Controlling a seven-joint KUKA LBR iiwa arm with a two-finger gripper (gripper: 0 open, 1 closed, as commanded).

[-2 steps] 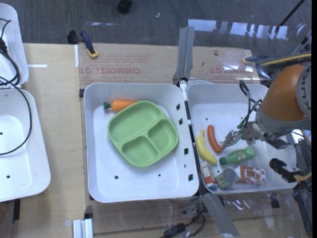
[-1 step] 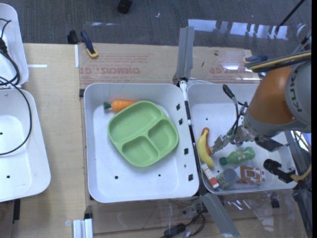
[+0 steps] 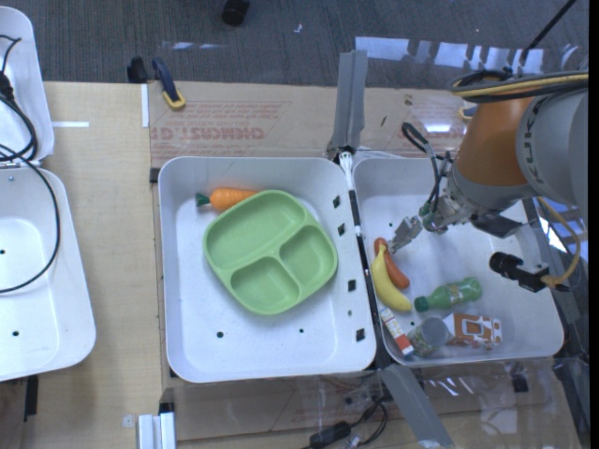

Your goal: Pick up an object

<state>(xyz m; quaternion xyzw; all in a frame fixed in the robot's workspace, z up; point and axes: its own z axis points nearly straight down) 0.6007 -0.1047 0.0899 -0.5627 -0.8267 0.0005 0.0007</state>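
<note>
Reaching in over the right bin (image 3: 538, 340), the grey arm (image 3: 552, 148) with its orange band carries the gripper (image 3: 404, 235) low above that bin's bare floor, close to the wall that divides the two bins. How the claw stands cannot be told from this slant; nothing shows gripped in it.

Taking the banana (image 3: 388, 283) as the landmark: it lies in the right bin against the dividing wall, just below the gripper and apart from it. A red-orange chilli-shaped toy (image 3: 392, 265) lies touching the banana along its upper side, nearest of all to the gripper. To the right of the banana's lower end lies a green bottle (image 3: 451, 295) on its side. Below the banana, along the near wall, sit a small white-and-red tube (image 3: 396, 331), a grey round can (image 3: 430, 333) and an orange-and-white carton (image 3: 475, 329), side by side.

Left of the banana, across the dividing wall, the left bin (image 3: 187, 335) holds a green divided plate (image 3: 270, 250) with three compartments. A toy carrot (image 3: 226, 197) lies at the plate's upper left rim, touching or nearly touching it.
</note>
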